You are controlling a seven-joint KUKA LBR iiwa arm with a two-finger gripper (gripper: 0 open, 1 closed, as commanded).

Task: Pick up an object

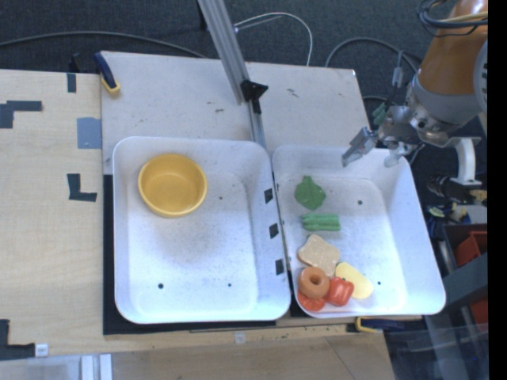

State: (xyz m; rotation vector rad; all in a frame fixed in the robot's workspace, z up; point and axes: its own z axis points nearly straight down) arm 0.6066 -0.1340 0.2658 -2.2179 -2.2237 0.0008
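Fingers: we see the two fingers [372,153] of the gripper [375,152] spread apart with nothing between them, one prong pointing down-left at about the far rim of the right bin, the other shorter one just to its right.
Gripper position: we place it above the far right corner of the right bin [396,212], hanging off the grey arm [444,77] with its orange band, which comes in from the right.
Nearest object: we find the green leafy toy [309,191] closest to the fingers, lying down and to the left of them, clearly apart, on the bin floor.
Next object: just below it lies a green bean-like piece [321,222], lengthwise across the bin.
Cluster at the near end: we see a tan bread slice [318,252], an orange ring [314,281], a red piece [339,291] and a yellow piece [354,279], all touching or nearly so, well apart from the fingers.
Left bin: in the left bin [198,291] we see a yellow bowl [172,184] upright in its far left part.
Surface: both bins sit side by side on the pale surface [174,93], and a grey metal bar [226,42] slants down to the gap between them.
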